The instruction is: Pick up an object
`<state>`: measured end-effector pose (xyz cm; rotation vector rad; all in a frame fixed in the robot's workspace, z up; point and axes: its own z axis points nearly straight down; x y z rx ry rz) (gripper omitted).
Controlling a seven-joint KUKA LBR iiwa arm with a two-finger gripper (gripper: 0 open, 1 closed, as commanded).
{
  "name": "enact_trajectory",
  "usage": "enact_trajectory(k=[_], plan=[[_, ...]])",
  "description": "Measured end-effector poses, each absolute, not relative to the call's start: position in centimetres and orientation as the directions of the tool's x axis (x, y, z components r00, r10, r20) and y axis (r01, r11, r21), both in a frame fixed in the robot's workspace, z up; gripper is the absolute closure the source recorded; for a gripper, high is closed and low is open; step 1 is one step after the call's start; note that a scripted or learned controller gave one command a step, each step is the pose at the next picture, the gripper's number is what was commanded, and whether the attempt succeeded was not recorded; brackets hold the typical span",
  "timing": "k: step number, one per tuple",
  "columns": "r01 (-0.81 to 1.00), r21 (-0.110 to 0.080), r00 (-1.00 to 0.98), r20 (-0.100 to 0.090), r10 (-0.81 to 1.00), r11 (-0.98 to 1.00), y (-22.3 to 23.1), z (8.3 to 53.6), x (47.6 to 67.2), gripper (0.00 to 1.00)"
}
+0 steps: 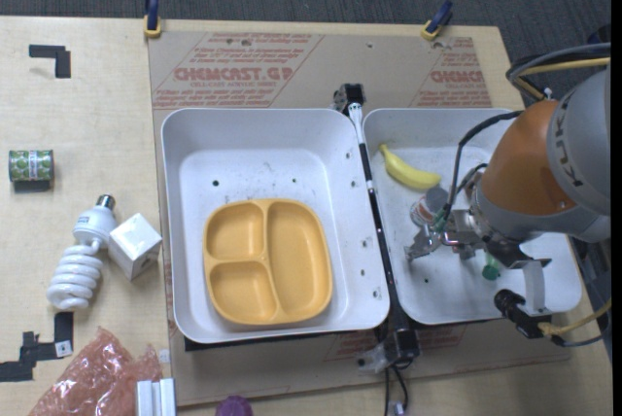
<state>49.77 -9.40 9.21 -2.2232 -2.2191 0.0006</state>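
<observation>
The bench [87, 113] carries a brown board on which two shallow white bins sit side by side. The left bin [194, 152] holds a yellow divided plate [267, 260] with three compartments, lying flat and filling most of the floor. The right bin [437, 302] holds a banana [408, 171] near its upper left corner, and the arm [544, 171], grey with its orange band, reaches in over the bin's right half.

Below the wrist the gripper [428, 234] hangs low over the middle of the right bin, just below the banana and apart from it. A small greyish, reddish piece shows at its tip, but it is too small and blurred to say whether that is an object or part of the tool. How the tool stands, released or clenched, cannot be told from this slant, and nothing can be seen to be grasped.

As a judgement, the pick is not yet done: the banana, the likeliest target, lies on the bin floor untouched, and a grasp and a lift are both left to do.

Off the board to the left lie a spiral light bulb [78, 263], a small white box [134, 244] touching it, and a small green can [31, 166].
</observation>
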Motion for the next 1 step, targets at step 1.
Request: enact_trajectory(k=[1], plan=[[1.0, 0.002, 0.002, -0.001, 1.0, -0.002, -9.46, 10.2, 49.88, 1.0]])
